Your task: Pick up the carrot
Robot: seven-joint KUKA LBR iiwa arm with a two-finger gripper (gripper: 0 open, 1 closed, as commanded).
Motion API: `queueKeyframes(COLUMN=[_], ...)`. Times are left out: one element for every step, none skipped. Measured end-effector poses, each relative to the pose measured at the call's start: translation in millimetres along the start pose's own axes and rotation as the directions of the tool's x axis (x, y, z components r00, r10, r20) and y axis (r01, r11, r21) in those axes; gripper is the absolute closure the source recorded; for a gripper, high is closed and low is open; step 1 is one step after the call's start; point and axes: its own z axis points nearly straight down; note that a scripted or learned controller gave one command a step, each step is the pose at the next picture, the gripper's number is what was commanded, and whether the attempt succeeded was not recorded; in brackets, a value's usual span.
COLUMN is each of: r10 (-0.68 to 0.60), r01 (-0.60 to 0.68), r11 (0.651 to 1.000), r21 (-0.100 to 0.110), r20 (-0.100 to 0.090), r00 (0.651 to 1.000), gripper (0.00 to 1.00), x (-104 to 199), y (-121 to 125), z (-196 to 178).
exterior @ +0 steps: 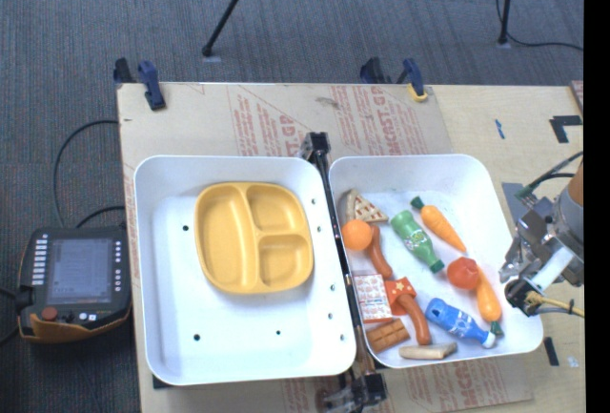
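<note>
A grey metal tool [534,270], boxy and silver-faced, with dark cables looping from it toward 3 o'clock and an orange band above.

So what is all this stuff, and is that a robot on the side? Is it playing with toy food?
Yes, that grey thing at the right edge is a robot arm, and the part at its end is its grabbing tool. The picture comes from one camera fixed above the bench, looking down at a slant. On the bench sit two shallow white bins side by side. The left bin holds a yellow plate with three sections. The right bin is full of toy food: a carrot with a green top, a green bottle, a blue bottle, an orange ball, a tomato and more. The robot is meant to pick up the carrot. Right now the tool is at the right bin's right rim, apart from the carrot, which lies in the bin.
</note>
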Motion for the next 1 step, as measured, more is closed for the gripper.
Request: queueKeyframes(r10=[0.052], r01=[-0.052], r11=[0.999], r21=[0.003], r20=[0.001], r00=[0.999], gripper=[1.0], x=[43.4], y=[-60.1], z=[120.5])
